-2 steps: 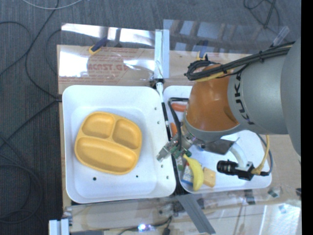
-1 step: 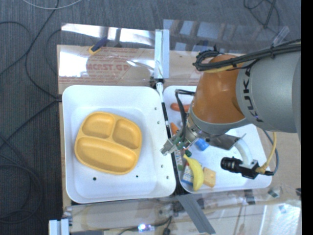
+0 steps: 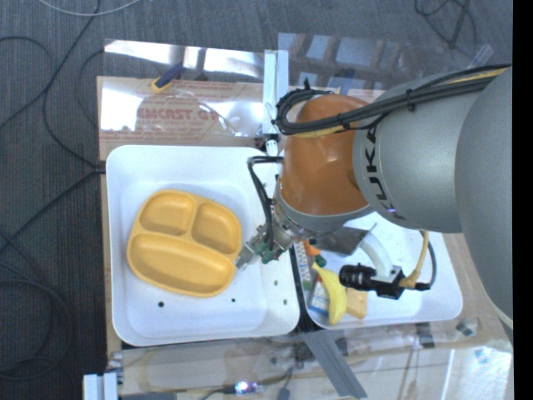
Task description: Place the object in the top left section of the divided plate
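A yellow divided plate (image 3: 185,242) lies in the left bin (image 3: 141,323), with two small sections at its far side and one large section at its near side; all three look bare. My gripper (image 3: 255,252) hangs low just off the plate's right rim, near the wall between the two bins. A small green bit (image 3: 266,252) shows at the gripper's tip; whether it is a held object is unclear. The orange band and grey arm cover much of the right bin.
In the right bin (image 3: 445,307) a yellow banana (image 3: 334,294) lies near the front, with a tan piece (image 3: 357,306) beside it, a small packet (image 3: 316,291) and an orange bit (image 3: 311,247). A clear plastic sheet lies beyond the bins.
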Action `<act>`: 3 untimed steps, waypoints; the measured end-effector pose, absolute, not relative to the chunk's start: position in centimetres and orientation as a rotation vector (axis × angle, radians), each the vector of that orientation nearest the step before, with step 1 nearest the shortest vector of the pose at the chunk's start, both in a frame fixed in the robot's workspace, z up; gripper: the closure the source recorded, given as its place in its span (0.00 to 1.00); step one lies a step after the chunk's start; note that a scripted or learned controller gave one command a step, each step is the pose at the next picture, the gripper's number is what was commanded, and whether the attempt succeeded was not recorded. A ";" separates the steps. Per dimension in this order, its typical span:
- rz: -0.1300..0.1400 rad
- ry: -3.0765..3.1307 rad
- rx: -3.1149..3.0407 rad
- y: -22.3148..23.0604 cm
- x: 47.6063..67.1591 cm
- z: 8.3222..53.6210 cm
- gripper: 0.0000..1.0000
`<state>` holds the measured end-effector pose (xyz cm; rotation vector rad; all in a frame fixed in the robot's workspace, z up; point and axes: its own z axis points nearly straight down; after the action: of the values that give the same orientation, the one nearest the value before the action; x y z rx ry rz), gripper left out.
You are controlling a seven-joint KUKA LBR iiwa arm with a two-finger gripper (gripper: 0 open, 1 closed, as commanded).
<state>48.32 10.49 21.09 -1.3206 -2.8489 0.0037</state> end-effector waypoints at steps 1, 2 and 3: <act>0.005 -2.951 -1.070 9.2 48.9 18.3 1.00; 0.003 -2.976 -1.007 2.5 48.4 19.4 1.00; 0.003 -3.050 -0.742 3.2 48.6 18.3 1.00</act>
<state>48.57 3.19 18.31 -0.7424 -3.0502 0.0026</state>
